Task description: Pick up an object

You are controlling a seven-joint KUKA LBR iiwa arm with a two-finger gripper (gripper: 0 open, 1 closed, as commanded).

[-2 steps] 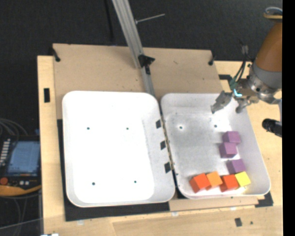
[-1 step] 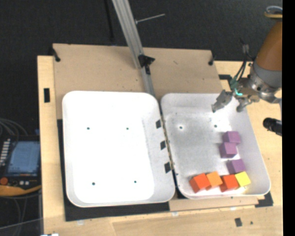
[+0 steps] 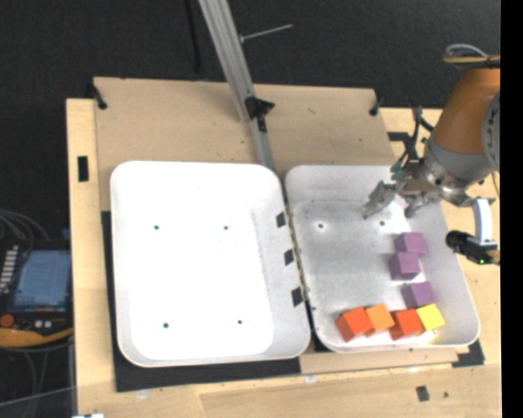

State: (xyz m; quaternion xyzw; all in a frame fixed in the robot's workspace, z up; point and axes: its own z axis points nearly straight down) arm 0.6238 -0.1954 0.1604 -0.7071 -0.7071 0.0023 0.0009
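Several small blocks lie in the right bin [image 3: 331,190]. Two purple blocks [image 3: 408,254] sit touching near its right side, with a third purple block [image 3: 416,293] below them. Along the front wall runs a row of an orange-red block [image 3: 356,323], an orange block [image 3: 380,317], a red block [image 3: 407,323] and a yellow block [image 3: 431,317]. My gripper [image 3: 394,200] hangs over the bin's back right part, above and slightly left of the purple blocks. It is open, its fingers spread, with nothing between them.
The left bin [image 3: 122,233] adjoins the right one, with black clips [image 3: 289,255] along the shared edge. A slanted metal pole [image 3: 235,68] rises behind the bins. A controller box [image 3: 35,286] sits off the bench at the left.
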